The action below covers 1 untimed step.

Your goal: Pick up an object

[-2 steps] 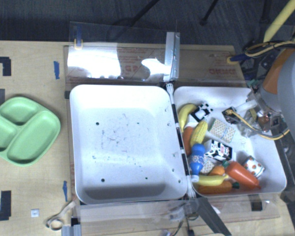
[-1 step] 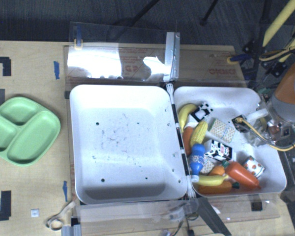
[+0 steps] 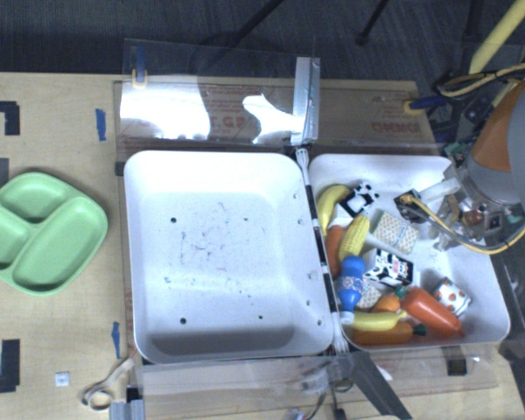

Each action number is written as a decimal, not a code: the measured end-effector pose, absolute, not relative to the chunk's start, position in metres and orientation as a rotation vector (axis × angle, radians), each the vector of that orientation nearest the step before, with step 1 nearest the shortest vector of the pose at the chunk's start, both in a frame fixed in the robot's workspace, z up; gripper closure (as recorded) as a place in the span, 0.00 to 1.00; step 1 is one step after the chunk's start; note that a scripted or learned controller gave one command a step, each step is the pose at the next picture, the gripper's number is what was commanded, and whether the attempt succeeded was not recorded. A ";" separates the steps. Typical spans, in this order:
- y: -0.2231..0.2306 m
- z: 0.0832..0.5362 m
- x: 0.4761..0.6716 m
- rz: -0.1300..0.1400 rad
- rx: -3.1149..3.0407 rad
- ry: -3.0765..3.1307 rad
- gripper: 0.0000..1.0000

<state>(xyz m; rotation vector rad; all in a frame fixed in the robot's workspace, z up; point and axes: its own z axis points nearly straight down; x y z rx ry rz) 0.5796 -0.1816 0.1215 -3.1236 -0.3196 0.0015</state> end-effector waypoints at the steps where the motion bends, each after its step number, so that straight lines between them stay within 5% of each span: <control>1: -0.215 0.086 0.594 -0.001 -3.070 -0.592 1.00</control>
